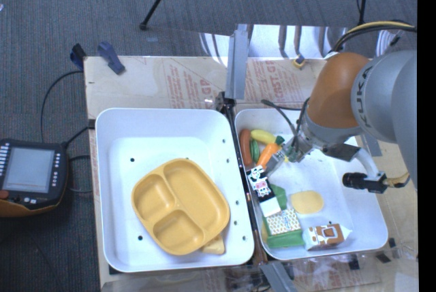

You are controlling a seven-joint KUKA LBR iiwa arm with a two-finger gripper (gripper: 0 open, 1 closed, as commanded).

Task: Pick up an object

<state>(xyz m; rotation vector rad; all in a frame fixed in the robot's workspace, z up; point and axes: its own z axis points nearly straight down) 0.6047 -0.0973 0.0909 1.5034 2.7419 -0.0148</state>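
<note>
Objects (286, 219) lay crowded at the left side of the right bin (371, 216); the claw (278, 160) was low over the carrot (268, 152), its opening impossible to tell.

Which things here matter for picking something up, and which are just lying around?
For the job: hand; right bin with its carrot, yellow disc, cow-print carton, small box.

Lying about: yellow divided plate in the left bin; handheld controller; blue clamp.

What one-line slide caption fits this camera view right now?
KUKA arm's pincer low over toy food along the right bin's left side; yellow tray in left bin.
</note>
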